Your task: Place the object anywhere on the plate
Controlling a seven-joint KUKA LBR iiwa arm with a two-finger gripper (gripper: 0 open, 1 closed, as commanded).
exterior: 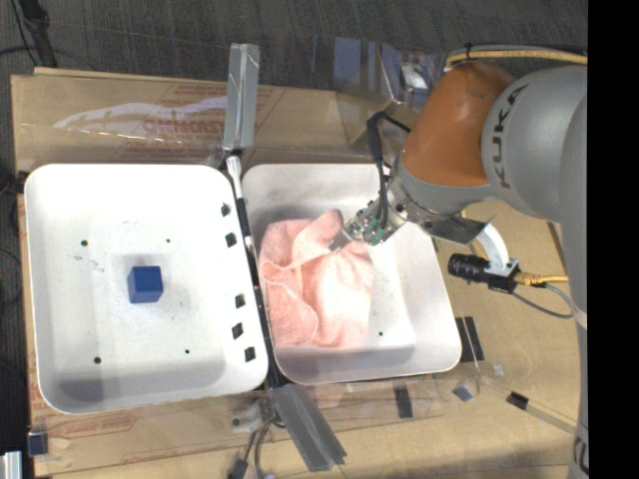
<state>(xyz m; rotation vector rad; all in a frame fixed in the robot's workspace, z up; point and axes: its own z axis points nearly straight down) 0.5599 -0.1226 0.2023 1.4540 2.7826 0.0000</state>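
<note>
Pink terry cloth lies bunched in the right bin, filling its left and middle, folded over itself with a raised corner at the far side. The gripper is down at that far right edge of the cloth, just at the raised fold, with the grey arm and its orange band leaning in from the right. From where I stand the tool tip is small and dark against the fabric, and I can't tell whether it is parted or closed, nor whether any cloth is caught in it. Over in the left bin a small blue cube sits alone, left of centre and well apart from the arm. Given where the arm is working, I'd judge the cloth is the object being gone after and the step in hand is the grasp itself. To do it well, the tip should bite into the thick fold, not skim a single layer, which would slip free. The lift should be straight up and slow, high enough for the trailing cloth to clear the bin wall and the divider between the bins. A limp towel will swing and drag, so any carry ought to be gentle, with the release low over the target.
</note>
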